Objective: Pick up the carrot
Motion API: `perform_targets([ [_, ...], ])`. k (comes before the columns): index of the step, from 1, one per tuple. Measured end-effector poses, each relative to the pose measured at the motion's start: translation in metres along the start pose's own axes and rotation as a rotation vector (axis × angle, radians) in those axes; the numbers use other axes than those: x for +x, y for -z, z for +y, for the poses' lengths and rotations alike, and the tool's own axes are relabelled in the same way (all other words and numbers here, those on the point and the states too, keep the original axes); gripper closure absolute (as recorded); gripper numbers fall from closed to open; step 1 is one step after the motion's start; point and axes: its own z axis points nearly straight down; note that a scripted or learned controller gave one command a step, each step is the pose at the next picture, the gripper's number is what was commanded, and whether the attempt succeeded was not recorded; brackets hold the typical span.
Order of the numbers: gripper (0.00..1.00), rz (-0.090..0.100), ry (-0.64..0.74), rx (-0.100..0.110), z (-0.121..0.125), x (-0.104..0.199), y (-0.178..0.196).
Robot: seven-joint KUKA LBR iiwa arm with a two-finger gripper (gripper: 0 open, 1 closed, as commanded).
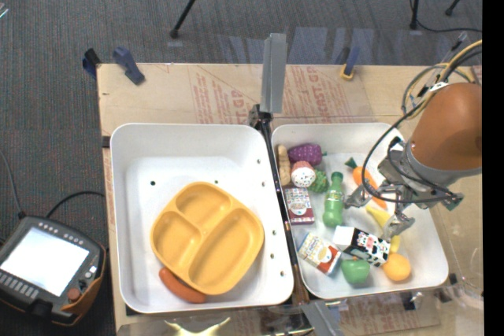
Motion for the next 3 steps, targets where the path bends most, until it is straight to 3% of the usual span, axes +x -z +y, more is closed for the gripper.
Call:
perform_targets([
  [1,1.00,-0.003,0.000,-0.001,0.001,-0.002,0.010],
  [2,0.00,-0.002,0.000,-0.002,0.001,-0.002,0.009],
  [3,0.00,-0.001,0.052,0.001,-0.018,-0.027,-0.010],
])
